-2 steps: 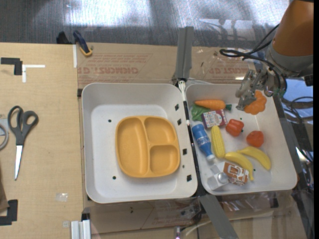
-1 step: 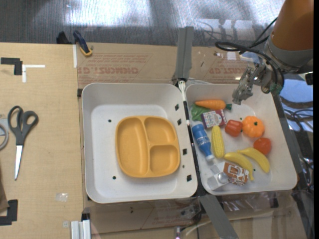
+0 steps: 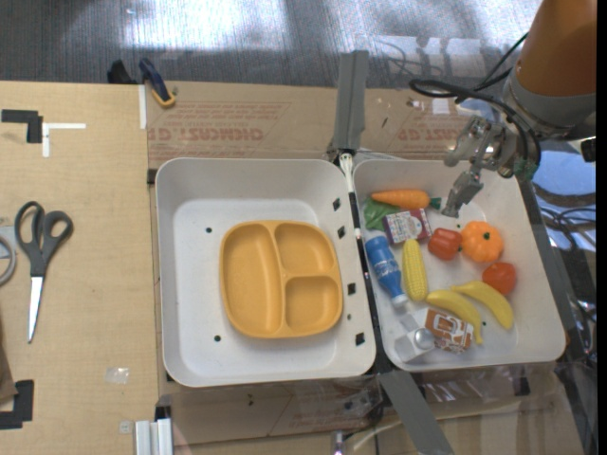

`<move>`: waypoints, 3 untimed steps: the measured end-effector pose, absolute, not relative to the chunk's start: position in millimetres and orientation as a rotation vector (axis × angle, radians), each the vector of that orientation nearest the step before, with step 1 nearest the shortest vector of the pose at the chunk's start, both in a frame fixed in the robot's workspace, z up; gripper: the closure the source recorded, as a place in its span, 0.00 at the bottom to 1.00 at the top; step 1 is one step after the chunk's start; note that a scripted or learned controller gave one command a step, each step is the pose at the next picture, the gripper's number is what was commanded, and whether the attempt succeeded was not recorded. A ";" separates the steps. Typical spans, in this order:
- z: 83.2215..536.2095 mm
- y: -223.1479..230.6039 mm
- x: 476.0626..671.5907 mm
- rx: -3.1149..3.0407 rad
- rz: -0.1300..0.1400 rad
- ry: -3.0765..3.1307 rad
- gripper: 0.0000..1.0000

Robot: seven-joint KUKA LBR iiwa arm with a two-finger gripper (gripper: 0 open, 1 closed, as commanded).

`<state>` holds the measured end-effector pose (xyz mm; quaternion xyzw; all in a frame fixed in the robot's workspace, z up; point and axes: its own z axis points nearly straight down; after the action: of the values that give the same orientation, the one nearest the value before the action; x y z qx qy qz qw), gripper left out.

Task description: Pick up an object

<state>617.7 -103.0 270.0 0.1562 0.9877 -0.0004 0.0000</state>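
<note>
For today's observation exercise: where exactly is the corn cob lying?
The corn cob lies in the right bin, between the blue bottle on its left and the red pepper to its upper right.

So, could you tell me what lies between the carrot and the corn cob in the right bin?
In the camera view, a small red-and-white packet lies between carrot and corn cob.

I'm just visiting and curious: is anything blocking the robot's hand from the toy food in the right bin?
Nothing visible blocks it. The hand hangs over the far part of the right bin, just beyond the carrot and the orange pumpkin. The food lies in the open, packed close together.
</note>
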 end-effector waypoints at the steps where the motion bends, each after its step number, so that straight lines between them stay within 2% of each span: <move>1: 134.2 -98.0 556.5 0.734 -0.001 3.058 0.00; 2: 92.3 -101.1 485.1 0.988 0.001 2.972 0.00; 3: 167.4 -143.7 577.8 0.946 -0.002 2.997 0.00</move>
<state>577.8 -143.7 167.4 0.3011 0.9536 -0.0005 -0.0005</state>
